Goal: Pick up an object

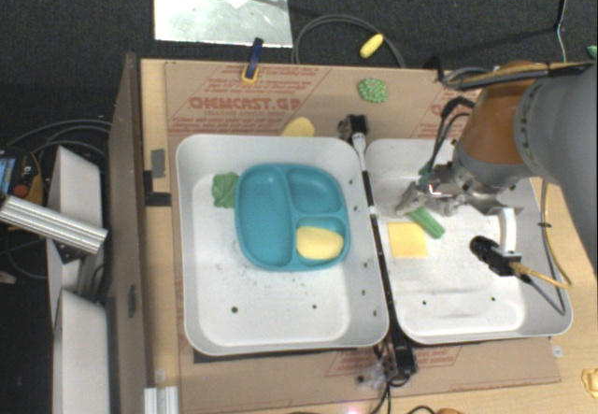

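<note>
Green stick (pixel 428 220) is lying in the right bin (pixel 467 309), toward that bin's left side, tilted on a diagonal. Its lower end is touching, or all but touching, the upper right corner of a flat yellow square (pixel 407 239) resting on the bin floor just beside it.

From my screen I am watching the gripper (pixel 418 200) hanging low over that same corner of the bin, its metal tip sitting right at the upper end of the green stick. I am not able to tell whether the gripper is released or clenched: the tip is blurring into a pale grey mass at this slant. I also cannot tell whether it is actually touching the stick or only hovering just above it. Nothing is showing clearly enough for me to call it a grasp.

The arm (pixel 537 136) is reaching in from the right, and its orange band (pixel 491 127) is showing just above the wrist, over the far right part of the bin.

In the left bin (pixel 280 314) a blue divided plate (pixel 266 216) is sitting near the middle. A rounded yellow lump (pixel 319 242) is lying in the plate's near right compartment. A green leafy piece (pixel 224 189) is lying on the bin floor against the plate's left edge.

Both bins are sitting on a brown board (pixel 234 99) with red printing. On the board, beyond the bins, a small green round thing (pixel 373 90) is lying well apart from the gripper.
</note>
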`<state>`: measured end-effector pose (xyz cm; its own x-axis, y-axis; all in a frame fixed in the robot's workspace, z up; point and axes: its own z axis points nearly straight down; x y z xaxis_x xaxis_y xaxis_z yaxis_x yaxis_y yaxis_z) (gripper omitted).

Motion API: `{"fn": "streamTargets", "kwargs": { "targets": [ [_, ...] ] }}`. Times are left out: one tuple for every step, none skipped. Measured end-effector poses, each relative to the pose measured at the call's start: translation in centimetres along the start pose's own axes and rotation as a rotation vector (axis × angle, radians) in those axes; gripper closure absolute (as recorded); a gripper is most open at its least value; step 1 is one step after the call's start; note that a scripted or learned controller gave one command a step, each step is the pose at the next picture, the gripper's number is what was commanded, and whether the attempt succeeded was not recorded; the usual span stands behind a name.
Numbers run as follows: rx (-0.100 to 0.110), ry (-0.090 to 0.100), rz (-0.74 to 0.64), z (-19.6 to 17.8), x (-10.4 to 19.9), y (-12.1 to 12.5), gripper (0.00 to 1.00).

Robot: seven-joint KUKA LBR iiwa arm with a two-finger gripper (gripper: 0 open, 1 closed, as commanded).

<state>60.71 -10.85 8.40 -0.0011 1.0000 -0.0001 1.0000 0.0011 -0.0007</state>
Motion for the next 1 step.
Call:
{"fn": "streamTargets", "kwargs": {
  "targets": [
    [-0.004,0.0,0.0,-1.15,0.03,0.12,1.0]
  ]
}}
